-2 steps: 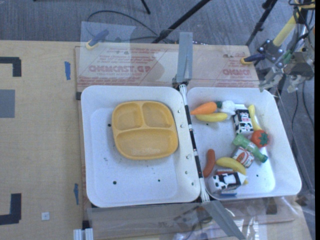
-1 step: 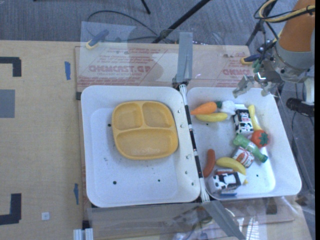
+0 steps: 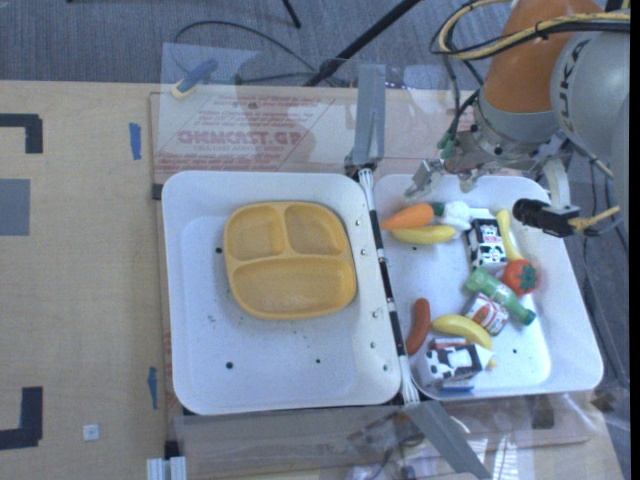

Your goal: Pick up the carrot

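Down at the near end of the right bin (image 3: 570, 363), a little carton (image 3: 452, 360), a banana (image 3: 462, 328) and a sausage (image 3: 418, 325) are lying around. Further back the carrot (image 3: 410, 217) is sitting near the bin's far left corner, touching a second banana (image 3: 427, 235). The claw (image 3: 447, 173) is hanging just past it, above the far rim, fingers spread and not gripping anything.

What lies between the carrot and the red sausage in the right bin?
In the camera view, a yellow banana lies just below the carrot; beyond it, bare white bin floor runs to the red sausage.
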Motion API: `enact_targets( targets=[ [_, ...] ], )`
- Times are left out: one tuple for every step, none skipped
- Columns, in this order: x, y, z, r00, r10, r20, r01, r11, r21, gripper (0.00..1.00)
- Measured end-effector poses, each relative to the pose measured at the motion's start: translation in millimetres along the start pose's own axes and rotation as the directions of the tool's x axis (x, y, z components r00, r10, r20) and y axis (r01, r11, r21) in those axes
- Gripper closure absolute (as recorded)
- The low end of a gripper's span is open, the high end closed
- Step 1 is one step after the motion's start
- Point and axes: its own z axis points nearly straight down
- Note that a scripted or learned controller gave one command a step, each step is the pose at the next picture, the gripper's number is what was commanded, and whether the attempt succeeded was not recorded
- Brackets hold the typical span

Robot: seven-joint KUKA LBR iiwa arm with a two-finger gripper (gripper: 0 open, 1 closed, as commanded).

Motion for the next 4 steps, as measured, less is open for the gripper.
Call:
enact_targets(
  targets=[
    [-34,-5,85,0.989,-0.150,-0.004,0.150,0.989,-0.007,0.00],
    [-44,-23,99,0.877,-0.481,-0.002,0.481,0.877,0.002,0.00],
    [-47,-21,87,0.877,-0.480,0.008,0.480,0.878,-0.002,1.00],
    [20,-13,-1,0.789,-0.614,0.007,0.614,0.789,-0.004,1.00]
  ],
)
